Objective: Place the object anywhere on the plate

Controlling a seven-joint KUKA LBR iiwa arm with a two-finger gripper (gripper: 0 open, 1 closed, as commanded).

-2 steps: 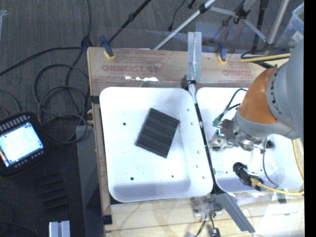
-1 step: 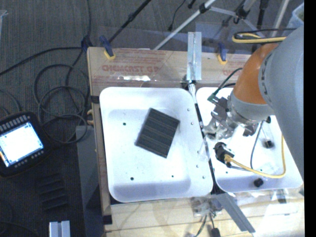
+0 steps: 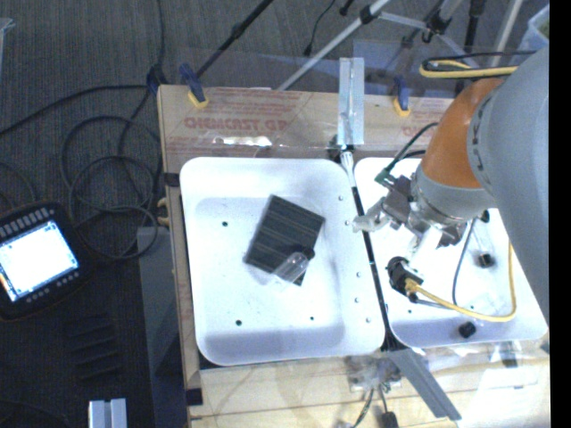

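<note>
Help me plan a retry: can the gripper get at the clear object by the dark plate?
Probably yes: the clear object lies uncovered at the dark plate's corner, off the left bin's walls; the gripper hangs over the right bin.

Object [image 3: 291,267] on plate [image 3: 281,226] in left bin [image 3: 223,328]

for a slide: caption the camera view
Small clear object on a corner of the dark ribbed rectangular plate in the left white bin; gripper over the right bin.
</note>
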